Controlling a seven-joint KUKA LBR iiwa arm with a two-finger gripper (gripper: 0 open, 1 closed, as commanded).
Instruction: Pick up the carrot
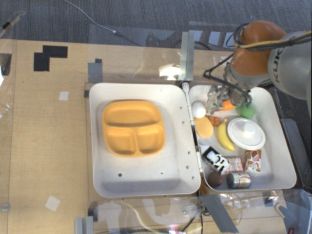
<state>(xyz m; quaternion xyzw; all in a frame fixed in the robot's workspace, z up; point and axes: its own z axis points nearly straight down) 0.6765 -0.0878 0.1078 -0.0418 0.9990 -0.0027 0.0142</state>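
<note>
A small orange carrot [227,104] lies at the back of the right bin [280,145], between a white egg [198,110] and a green item [247,112]. My gripper [227,97] hangs directly over the carrot, low in the bin, with its metal parts on both sides of the orange piece and covering part of it. The grey arm with its orange band [256,45] comes in from the upper right. A second reddish-orange bit [213,120] lies just in front of the carrot.
The right bin also holds a yellow banana [224,136], a white round bowl [246,133], a tan oval piece [204,128], a black-and-white item [214,159], a can [239,180], a brown ball [213,179] and small packets [252,161]. An orange divided tray [132,127] sits in the left bin [146,179].
</note>
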